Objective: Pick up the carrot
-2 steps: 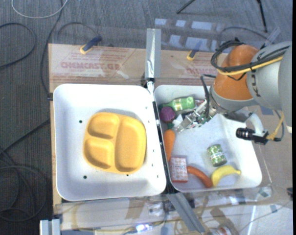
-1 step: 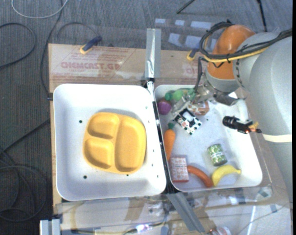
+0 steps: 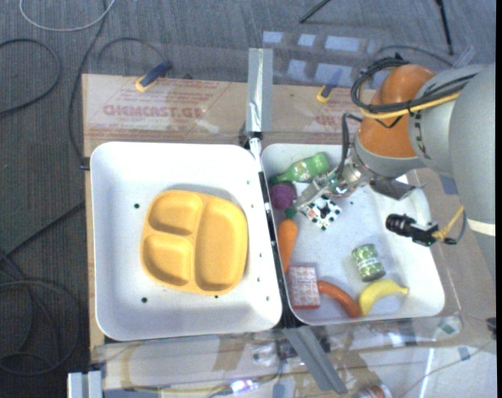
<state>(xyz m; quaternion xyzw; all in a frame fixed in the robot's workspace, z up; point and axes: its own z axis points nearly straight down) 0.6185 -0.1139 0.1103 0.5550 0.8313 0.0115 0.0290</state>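
Likely light, stiff and smooth, the tapered orange carrot [image 3: 287, 240] wants gripping mid-body; whether the end effector [image 3: 324, 202] is clenched, I cannot tell.

tray [image 3: 197, 240] in left bin [image 3: 118, 305] | carrot [image 3: 287, 240] at right bin [image 3: 425, 301] left wall | banana [image 3: 382, 293] near front

The carrot [image 3: 287, 240] is orange, with a small green top. It lies in the right bin [image 3: 425, 293], along the left wall, top pointing toward the far side, tapered end toward the near side.
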